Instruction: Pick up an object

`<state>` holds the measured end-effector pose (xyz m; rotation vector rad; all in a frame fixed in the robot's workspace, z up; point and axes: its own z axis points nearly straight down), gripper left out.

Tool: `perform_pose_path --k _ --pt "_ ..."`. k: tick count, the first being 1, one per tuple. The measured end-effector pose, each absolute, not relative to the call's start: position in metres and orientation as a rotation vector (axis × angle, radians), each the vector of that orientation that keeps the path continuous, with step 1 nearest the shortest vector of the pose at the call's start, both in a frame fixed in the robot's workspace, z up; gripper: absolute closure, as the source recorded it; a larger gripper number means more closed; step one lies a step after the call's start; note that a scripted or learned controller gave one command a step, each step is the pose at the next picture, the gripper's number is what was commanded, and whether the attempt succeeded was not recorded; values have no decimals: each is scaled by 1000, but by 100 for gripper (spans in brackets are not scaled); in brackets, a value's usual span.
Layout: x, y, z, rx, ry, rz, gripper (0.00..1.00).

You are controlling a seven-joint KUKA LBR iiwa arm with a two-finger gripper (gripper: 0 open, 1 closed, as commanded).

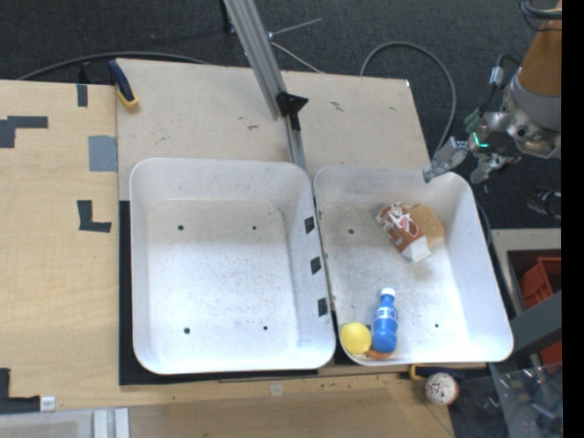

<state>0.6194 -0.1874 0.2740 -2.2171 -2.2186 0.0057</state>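
In the right bin (pixel 474 245) lie a brown and white snack pack (pixel 411 228) near the back, a blue bottle with a white cap (pixel 385 322) at the front, and a yellow ball (pixel 356 338) touching the bottle's left side. My gripper (pixel 463 165) hangs over the bin's back right corner, up and to the right of the snack pack. It is open, with nothing between its fingers (pixel 441 164).
The left bin (pixel 146 245) sits beside the right one. A slanted metal pole (pixel 265 53) ends at the bins' shared back edge. A small pale ball (pixel 441 388) lies off the bench at the front right. A cable (pixel 401 53) loops behind the right bin.
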Motion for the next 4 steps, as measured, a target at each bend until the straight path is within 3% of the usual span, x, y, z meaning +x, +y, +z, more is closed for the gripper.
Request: perform_pose_path --k 1,4 --pt "620 -187 277 -2218 -2224 2 0" --pt "620 -177 144 -2217 -2220 7 0"
